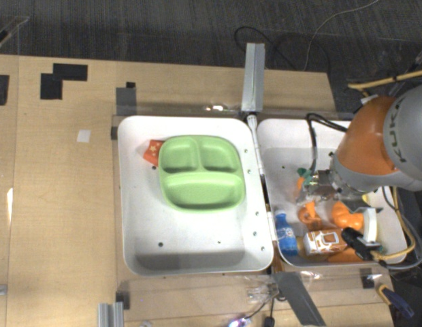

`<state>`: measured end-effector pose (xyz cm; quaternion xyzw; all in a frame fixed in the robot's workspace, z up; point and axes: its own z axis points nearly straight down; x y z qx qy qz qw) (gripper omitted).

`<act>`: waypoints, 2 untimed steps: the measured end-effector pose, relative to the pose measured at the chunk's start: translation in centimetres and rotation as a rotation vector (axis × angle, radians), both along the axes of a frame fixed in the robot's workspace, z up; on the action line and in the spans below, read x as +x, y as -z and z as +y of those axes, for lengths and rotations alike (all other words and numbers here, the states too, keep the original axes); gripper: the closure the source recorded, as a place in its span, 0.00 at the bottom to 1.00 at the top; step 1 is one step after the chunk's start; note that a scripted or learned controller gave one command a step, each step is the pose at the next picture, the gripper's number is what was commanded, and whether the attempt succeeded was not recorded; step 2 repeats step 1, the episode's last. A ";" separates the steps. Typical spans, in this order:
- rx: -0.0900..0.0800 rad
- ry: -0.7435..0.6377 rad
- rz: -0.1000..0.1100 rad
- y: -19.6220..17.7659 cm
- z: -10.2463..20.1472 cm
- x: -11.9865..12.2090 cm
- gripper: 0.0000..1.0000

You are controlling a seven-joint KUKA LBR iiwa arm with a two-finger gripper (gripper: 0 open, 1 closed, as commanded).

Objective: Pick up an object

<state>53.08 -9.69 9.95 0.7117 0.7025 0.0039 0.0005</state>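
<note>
Pick not yet done, by my reading: the hand [318, 186] was low in the right bin [282, 138], and nothing could be made out between its fingers, so whether it was released or clenched I could not tell. The likeliest targets, a small orange object [307, 213] and a brown-and-white carton [322, 241], lay on the bin floor just near of the hand, with a blue bottle [286, 234] to their left. The green divided tray [200, 171] and a red item [152, 152] sat untouched in the left bin [190, 254], well apart from the hand.
</note>
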 end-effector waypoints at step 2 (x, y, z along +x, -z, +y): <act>-0.004 0.110 0.007 -8.3 4.8 4.5 1.00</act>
